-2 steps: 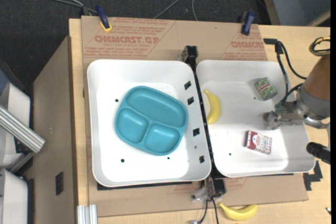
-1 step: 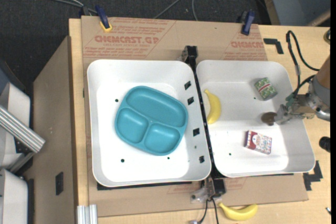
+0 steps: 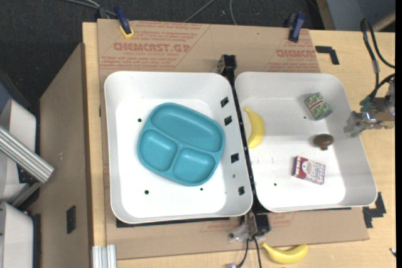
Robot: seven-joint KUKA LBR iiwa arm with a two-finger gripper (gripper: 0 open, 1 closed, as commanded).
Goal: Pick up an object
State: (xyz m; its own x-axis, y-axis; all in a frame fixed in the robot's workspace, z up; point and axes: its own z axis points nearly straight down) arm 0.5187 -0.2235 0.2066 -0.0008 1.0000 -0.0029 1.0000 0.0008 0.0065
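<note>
Where the arm reaches in from the right, a small metallic part that appears to be the end effector [image 3: 364, 117] sits at the outer right rim of the right bin [image 3: 352, 194], outside the bin; whether its fingers are spread or pressed together cannot be told. Nothing is visibly held by it.

Nearest to it, inside the right bin, a small brown rounded object [image 3: 323, 141] lies just beside the right wall. Above that, near the bin's upper right corner, lies a green-and-white packet [image 3: 318, 105]. Below the brown object, toward the front of the bin, a red-and-white carton [image 3: 308, 169] lies flat, apart from the others. At the bin's left wall a banana [image 3: 254, 127] rests curved along the divider between the bins.

The left bin [image 3: 119, 154] holds a blue compartment plate [image 3: 181, 144], three-sectioned, lying near its centre.

Both bins rest on a cardboard sheet [image 3: 188, 41] clipped to the counter [image 3: 63, 135]. A second banana [image 3: 286, 253] lies at the front edge, outside the bins.
</note>
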